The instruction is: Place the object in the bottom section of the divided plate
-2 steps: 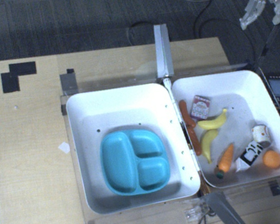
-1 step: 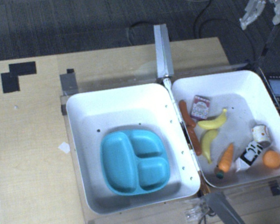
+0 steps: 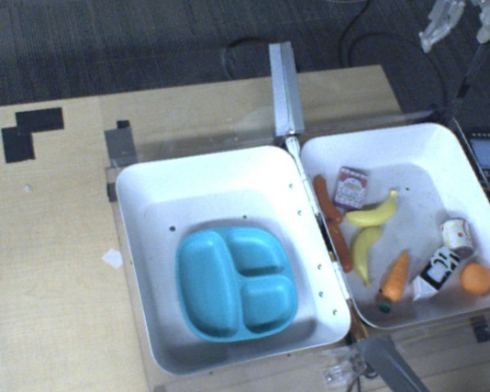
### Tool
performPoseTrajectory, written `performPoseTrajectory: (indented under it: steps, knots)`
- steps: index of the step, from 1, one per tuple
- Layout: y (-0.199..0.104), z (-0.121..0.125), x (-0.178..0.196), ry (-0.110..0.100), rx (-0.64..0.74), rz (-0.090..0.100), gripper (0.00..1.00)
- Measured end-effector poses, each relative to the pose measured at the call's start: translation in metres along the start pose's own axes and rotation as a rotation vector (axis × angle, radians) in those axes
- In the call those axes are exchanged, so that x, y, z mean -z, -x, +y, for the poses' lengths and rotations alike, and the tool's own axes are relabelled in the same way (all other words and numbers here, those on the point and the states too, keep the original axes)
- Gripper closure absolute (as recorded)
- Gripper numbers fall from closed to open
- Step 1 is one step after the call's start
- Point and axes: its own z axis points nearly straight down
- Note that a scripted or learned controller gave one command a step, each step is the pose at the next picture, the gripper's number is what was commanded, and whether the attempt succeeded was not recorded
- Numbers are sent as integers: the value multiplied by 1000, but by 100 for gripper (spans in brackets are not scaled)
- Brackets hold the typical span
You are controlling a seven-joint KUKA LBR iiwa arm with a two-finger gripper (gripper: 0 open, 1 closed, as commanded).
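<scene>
Camera view looked down on a pale wooden surface (image 3: pixel 48 298) carrying two white bins. The left bin (image 3: pixel 152 252) held a blue divided plate (image 3: pixel 236 281), lying flat near the bin's middle. The right bin (image 3: pixel 478 198) held a red sausage (image 3: pixel 330 223) along its left wall, two yellow bananas (image 3: pixel 369 230) beside it, a carrot (image 3: pixel 394 279), an orange (image 3: pixel 477 279), a small red-and-white packet (image 3: pixel 351 188), a black-and-white block (image 3: pixel 439 270) and a small white cup (image 3: pixel 455 233). The claw (image 3: pixel 465 9) hung at the top right, well apart from both bins; whether it was spread or pressed together, I cannot tell.
</scene>
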Motion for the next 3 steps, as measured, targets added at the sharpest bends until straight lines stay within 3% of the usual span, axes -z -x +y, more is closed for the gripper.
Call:
performPoseTrajectory:
  steps: [3]
  knots:
    - [0,0,0,0,0,0,0]
